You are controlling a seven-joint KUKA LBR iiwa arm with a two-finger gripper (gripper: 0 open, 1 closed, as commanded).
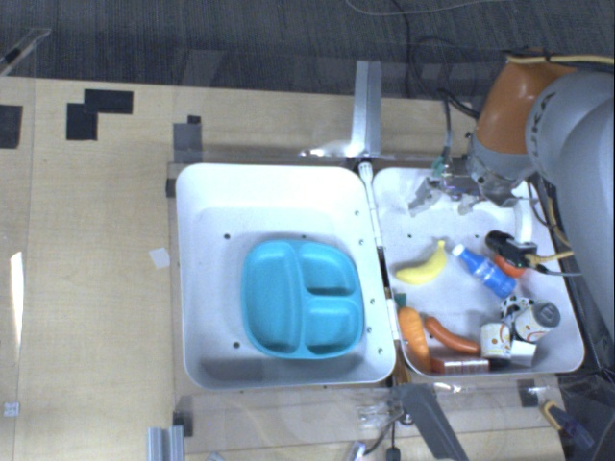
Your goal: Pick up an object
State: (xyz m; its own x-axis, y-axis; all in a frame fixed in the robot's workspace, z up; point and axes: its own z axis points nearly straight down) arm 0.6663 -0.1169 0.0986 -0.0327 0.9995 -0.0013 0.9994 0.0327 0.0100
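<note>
1. Banana (423, 266): lies in the right bin (573, 353), near its left wall, untouched.
2. Gripper (444, 196): hovers at the bin's far end, fingers spread wide, holding nothing.
3. Blue bottle (483, 270): right of the banana.

The arm (567, 113) runs off the right edge, and the gripper (444, 192) is too blurred to read.
</note>
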